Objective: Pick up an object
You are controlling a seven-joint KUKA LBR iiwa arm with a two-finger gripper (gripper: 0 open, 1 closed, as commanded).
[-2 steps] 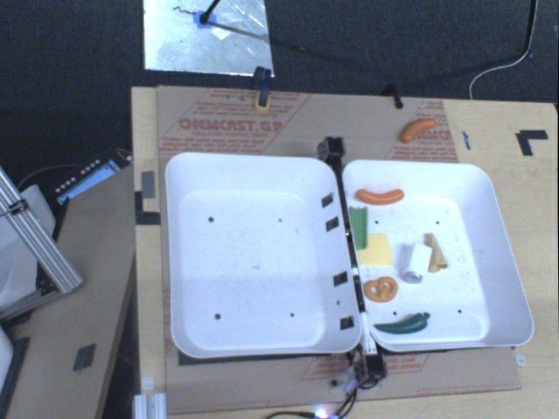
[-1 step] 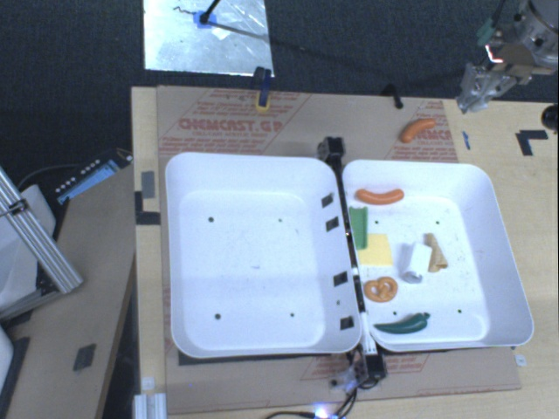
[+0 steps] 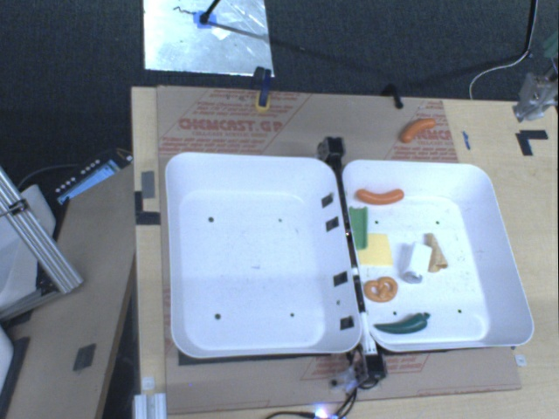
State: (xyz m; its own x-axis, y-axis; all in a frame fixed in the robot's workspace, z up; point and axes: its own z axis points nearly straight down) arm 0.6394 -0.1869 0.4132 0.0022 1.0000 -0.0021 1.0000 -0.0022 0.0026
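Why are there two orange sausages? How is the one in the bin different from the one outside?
The sausage in the right bin lies on white plastic near the bin's far edge; the other sausage lies on the cardboard behind the bin. The bin one looks longer and lies almost level across the picture; the outside one looks shorter and tilts up to the right. Both are orange, smooth and a little curved.

One fixed camera looks down from above, at a slant, on the desk [image 3: 148, 129]. It stands far enough to take in both bins whole: the left bin [image 3: 188, 177] and the right bin [image 3: 498, 234], with dark floor [image 3: 70, 51] beyond the far edge.
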